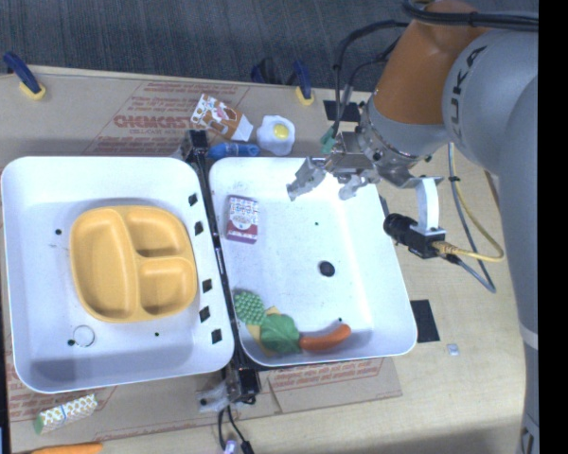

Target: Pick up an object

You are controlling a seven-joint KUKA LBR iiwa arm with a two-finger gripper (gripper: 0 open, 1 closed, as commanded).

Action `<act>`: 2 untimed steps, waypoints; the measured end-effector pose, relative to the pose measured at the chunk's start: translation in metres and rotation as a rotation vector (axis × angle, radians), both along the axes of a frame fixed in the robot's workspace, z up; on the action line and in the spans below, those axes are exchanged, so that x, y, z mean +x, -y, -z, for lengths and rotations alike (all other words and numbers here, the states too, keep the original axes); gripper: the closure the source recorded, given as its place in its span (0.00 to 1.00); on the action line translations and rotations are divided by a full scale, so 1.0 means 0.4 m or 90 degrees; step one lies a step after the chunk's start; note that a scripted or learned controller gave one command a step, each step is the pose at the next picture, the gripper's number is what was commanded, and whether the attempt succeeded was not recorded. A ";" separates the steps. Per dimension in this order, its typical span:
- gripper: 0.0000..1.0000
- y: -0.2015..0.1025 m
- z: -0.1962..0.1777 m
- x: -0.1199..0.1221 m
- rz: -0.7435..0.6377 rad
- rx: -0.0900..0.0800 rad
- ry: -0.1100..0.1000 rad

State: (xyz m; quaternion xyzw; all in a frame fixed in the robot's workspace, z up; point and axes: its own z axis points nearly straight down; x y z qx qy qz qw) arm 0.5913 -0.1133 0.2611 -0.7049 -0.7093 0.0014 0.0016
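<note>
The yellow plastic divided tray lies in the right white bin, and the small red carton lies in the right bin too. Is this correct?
Not entirely. The camera view shows the yellow plastic divided tray in the left white bin. The small red carton does lie in the right white bin.

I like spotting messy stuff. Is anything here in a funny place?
Yes. A few toys lie outside the bins: a fried egg and a small carton on the cardboard behind them, and a wrapped candy in front of the left bin. Everything else sits inside the bins.
</note>
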 end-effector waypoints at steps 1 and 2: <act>0.00 -0.114 0.176 0.011 0.054 -0.001 -0.001; 0.00 -0.188 0.173 0.055 -0.076 0.000 0.002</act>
